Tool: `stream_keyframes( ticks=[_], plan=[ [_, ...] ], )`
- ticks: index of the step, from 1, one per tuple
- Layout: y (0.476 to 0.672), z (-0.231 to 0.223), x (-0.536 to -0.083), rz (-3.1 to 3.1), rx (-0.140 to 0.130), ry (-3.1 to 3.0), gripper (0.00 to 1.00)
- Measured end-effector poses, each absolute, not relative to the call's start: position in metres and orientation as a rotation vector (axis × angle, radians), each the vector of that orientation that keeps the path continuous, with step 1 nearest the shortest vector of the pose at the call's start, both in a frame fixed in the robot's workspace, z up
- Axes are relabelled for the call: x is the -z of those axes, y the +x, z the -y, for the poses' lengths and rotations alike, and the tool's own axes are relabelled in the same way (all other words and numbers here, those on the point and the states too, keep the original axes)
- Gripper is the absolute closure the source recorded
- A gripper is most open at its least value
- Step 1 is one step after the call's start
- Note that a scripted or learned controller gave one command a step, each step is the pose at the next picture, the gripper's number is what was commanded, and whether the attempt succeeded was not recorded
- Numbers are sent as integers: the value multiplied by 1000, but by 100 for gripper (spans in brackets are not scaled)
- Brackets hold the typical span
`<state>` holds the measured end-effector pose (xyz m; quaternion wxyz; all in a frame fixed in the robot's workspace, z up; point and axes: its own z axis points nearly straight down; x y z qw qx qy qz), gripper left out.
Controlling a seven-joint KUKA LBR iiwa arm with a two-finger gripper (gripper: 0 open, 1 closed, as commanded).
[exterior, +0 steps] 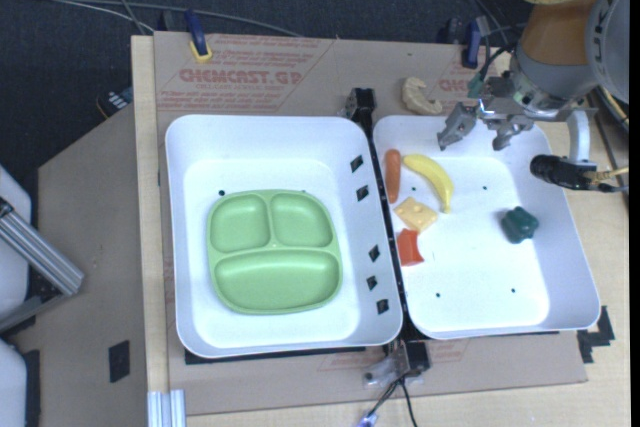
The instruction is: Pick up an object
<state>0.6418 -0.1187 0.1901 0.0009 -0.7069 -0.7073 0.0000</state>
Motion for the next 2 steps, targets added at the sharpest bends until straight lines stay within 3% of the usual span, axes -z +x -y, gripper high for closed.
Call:
stream_keyframes(
  ticks=[2],
  plan=[
    [636, 122, -83, 2219, -3, -2218, 0]
  ],
)
